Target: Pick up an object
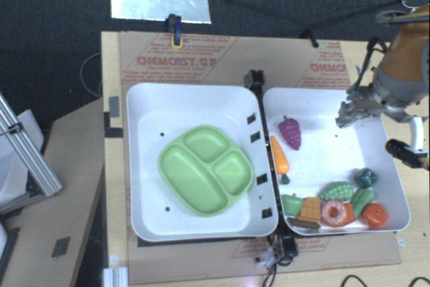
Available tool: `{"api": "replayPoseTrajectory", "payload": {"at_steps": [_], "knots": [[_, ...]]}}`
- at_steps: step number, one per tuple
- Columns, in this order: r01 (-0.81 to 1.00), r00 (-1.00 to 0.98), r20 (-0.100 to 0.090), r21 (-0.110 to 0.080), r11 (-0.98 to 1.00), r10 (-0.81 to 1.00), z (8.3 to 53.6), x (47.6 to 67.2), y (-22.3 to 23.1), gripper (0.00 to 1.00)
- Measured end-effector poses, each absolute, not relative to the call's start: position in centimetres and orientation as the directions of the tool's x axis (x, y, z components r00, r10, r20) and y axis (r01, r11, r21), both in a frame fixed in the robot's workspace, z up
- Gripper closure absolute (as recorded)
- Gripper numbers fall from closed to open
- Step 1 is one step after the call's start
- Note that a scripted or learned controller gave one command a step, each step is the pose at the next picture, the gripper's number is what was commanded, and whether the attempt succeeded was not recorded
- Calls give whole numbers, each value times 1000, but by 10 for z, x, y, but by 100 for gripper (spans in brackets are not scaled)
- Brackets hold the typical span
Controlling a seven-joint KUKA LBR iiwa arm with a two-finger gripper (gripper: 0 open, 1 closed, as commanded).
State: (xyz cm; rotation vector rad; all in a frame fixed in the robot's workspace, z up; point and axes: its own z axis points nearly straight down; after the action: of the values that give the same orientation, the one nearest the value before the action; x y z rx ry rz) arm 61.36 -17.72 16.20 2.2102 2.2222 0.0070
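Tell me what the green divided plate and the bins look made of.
Green divided plate: likely molded plastic, semi-matte; uniform pale green, soft rounded compartment ridges. Left bin and right bin: likely plastic too, smooth white, with rounded corners and thin raised rims.

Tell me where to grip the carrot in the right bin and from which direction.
Grip the carrot across its orange body near the middle, coming straight down. It lies flat, its long axis running along the divider, green end toward the camera. Its left side sits close to that wall, so finger room there looks tight; closing across the narrow width is probably still best. The grapes lie just behind it, apart.
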Motion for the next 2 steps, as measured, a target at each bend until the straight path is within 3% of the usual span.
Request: {"api": "replayPoseTrajectory", "payload": {"at_steps": [1,2], "knots": [[1000,-3,-2,7,3,1000,209,610,-183,100],[1000,-6,-1,5,6,1000,226,612,-183,100]]}}
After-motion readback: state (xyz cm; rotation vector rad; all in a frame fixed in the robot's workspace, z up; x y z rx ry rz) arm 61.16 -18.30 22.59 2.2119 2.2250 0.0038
